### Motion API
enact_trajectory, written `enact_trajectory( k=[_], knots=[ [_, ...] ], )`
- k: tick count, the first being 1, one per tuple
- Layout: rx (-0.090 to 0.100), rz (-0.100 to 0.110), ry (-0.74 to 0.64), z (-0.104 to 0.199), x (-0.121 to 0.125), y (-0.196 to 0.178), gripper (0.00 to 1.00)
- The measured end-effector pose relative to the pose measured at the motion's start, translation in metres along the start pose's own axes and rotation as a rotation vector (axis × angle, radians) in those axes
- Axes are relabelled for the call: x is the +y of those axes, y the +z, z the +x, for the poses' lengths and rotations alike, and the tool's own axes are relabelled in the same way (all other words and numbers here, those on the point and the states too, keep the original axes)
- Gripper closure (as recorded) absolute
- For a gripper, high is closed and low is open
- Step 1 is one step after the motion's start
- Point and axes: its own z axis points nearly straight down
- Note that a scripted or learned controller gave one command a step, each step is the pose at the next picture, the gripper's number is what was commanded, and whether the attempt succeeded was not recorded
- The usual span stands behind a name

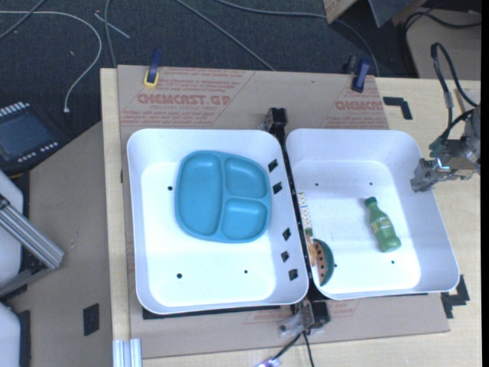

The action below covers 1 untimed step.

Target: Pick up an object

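Observation:
A small green bottle lies on the floor of the right bin, toward its right side. A flat round piece with a green and orange pattern leans at that bin's near left wall. A blue divided plate rests in the left bin. My gripper hangs at the right bin's far right rim, well right of and above the bottle in the view. Nothing shows between its fingers.
Both bins sit on a cardboard sheet held by blue clamps at the back. Black clips run along the seam between the bins. Cables hang near the arm at the right edge.

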Motion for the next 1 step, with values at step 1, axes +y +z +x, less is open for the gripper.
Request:
enact_trajectory(
  k=[1],
  knots=[
    [0.000,0.002,0.001,-0.0075,-0.0051,-0.0582,1.00]
  ],
)
